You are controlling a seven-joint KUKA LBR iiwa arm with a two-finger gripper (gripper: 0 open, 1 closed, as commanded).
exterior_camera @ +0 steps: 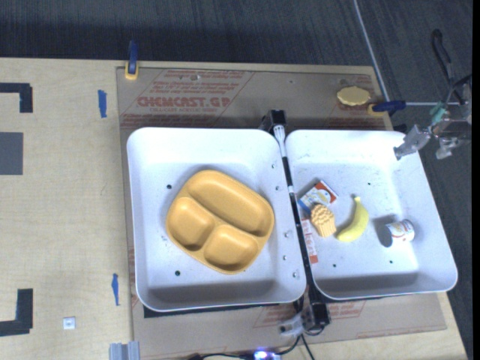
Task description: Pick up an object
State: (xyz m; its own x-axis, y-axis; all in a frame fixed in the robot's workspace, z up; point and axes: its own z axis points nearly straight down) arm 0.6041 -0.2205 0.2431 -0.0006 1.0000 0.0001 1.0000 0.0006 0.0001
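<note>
Pale wood desk carries two white bins. Right bin holds the likely picks — a banana, a waffle-like snack, a small can — loosely spaced for grasping. Left bin holds a yellow tray. Tool hovers at the right bin's far edge; whether clenched, I cannot tell.

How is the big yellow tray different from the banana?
The yellow tray lies in the left bin; the banana lies in the right bin. The tray is far bigger than the banana. The tray is broad with three hollows; the banana is thin and curved. The tray lies alone; the banana has small things beside it. Both are yellow.
</note>
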